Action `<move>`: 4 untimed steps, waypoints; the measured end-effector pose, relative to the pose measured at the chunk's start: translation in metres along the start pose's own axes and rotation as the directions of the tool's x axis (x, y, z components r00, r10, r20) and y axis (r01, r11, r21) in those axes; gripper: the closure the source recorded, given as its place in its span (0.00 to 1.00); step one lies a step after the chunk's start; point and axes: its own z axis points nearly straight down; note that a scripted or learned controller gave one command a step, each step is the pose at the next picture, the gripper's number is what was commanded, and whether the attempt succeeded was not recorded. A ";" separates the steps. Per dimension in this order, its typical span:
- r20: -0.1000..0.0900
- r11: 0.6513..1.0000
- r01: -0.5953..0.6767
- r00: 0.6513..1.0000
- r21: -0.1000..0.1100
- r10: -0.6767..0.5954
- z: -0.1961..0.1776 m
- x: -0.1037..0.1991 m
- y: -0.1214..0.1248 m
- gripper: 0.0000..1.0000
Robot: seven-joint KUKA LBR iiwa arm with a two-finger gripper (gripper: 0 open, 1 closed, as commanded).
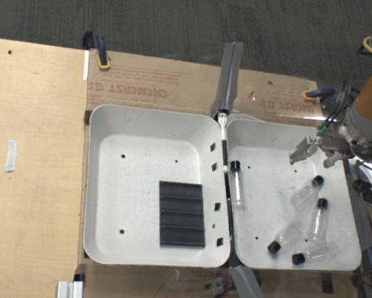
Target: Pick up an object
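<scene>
Several clear plastic tubes with black caps lie in the right bin (264, 156). One tube (236, 184) rests along the bin's left wall. Another tube (318, 220) lies near the right wall, and further tubes (287, 238) sit toward the front right corner. A black ribbed block (181, 214) lies flat in the left bin (114, 170). My gripper (317, 156) hangs over the back right part of the right bin, just above and behind the nearest tube (306, 189). Its fingers (300, 152) are spread open with nothing between them.
A grey divider post (229, 77) stands at the back between the two bins. Blue and yellow clamps (101, 51) hold brown cardboard behind the bins. Bare wooden benchtop (26, 161) stretches to the left. Cables and arm parts crowd the right edge.
</scene>
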 end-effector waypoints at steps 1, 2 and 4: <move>-0.001 0.998 -0.057 0.998 0.000 0.057 0.054 -0.046 -0.092 0.00; -0.002 1.000 -0.025 1.000 0.000 0.025 0.100 -0.042 -0.055 0.00; -0.001 1.000 0.019 1.000 -0.002 -0.019 0.082 -0.026 -0.073 0.00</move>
